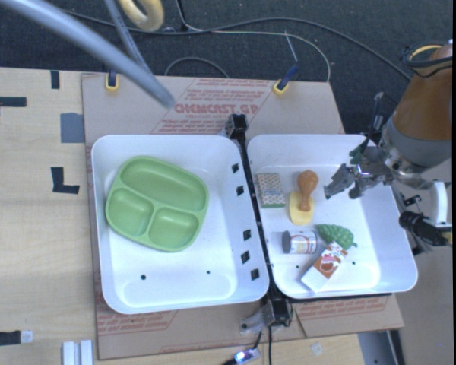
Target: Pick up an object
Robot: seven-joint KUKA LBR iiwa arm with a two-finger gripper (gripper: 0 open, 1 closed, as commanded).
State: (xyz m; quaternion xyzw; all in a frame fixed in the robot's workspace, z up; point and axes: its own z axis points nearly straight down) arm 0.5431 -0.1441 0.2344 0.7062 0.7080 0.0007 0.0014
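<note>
Wooden bench top (30, 226) is carrying a brown cardboard sheet (213, 105) with red lettering, and two shallow white bins are sitting on it side by side, their inner walls touching along a row of black clips. Dark floor with looping cables is showing beyond the bench's far edge.

Left bin (213, 280): a green sectioned plate (156, 203) is lying flat toward the bin's far-left corner, its three compartments facing up.

Right bin (384, 257): five candidate objects are lying apart from the arm. A small patterned card (270, 188) is resting near the inner wall. Just beside it, a toy drumstick (307, 186) is lying across a yellow piece (300, 211), touching it. Nearer the front edge, a small can (299, 242) is lying on its side, with a green leafy toy (335, 236) just beside it and a red-and-white carton (325, 267) tilted near the front wall.

Grey arm with its orange band (428, 101) is reaching in over the right bin's far-right corner. Its gripper (346, 184) is hovering above bare bin floor, to the right of the drumstick and well apart from it; the two dark fingers (335, 185) are standing spread, with nothing between them.
</note>
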